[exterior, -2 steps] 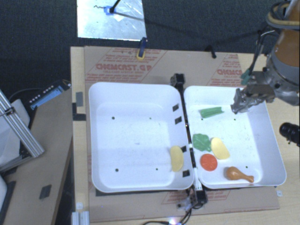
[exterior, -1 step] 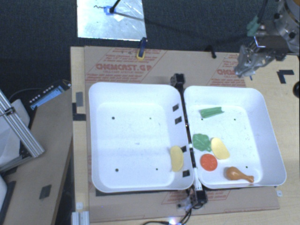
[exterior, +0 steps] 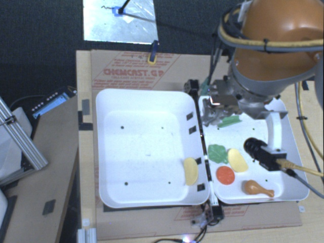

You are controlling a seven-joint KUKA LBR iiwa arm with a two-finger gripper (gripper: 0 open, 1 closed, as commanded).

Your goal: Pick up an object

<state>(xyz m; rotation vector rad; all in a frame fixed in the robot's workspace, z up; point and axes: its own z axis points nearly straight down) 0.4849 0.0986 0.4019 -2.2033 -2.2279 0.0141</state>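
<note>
Inside right bin [exterior: 298, 184]: tomato [exterior: 226, 175], drumstick [exterior: 257, 188], lemon [exterior: 237, 160]; left bin [exterior: 144, 103]: banana [exterior: 191, 171]. End effector [exterior: 215, 114] grip unclear.

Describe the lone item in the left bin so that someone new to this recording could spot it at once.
Find the left bin, the one away from the arm. In its near right corner, beside the divider between the bins, lies a pale yellow oval piece. It is the one item in that bin; the similar yellow piece lies in the right bin, among a red disc and a green leaf.
</note>
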